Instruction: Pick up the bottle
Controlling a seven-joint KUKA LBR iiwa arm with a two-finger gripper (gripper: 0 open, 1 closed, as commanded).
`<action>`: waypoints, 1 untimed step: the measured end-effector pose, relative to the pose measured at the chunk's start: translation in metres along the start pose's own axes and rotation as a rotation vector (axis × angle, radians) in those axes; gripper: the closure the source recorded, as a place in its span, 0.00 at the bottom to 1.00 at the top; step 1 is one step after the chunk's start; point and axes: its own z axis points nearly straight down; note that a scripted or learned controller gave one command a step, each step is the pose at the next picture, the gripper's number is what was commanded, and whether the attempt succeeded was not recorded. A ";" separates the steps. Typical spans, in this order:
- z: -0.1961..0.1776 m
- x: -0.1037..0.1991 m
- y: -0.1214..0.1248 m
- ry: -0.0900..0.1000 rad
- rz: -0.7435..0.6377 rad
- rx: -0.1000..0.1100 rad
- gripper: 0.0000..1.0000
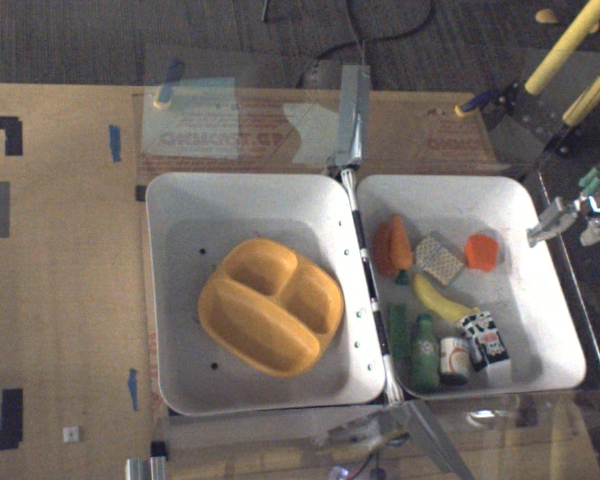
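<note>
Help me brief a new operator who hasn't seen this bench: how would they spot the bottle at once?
Look in the right bin, at its near left corner beside the divider. The bottle lies there, just left of a small white can. It is the one green, slender item; the banana above it is yellow.

The gripper shows at the right edge of the camera view, hanging over the right rim of the right-hand bin, near its far right corner. It is a pale metallic piece reaching leftward, its tip just inside the rim. Behind it a small cluster of darker wrist parts with a touch of green meets the frame edge. It appears to hover above the bin rather than rest in it, though the blur makes that uncertain.
</note>
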 end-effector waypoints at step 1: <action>0.012 -0.012 0.081 -0.002 0.182 -0.001 0.00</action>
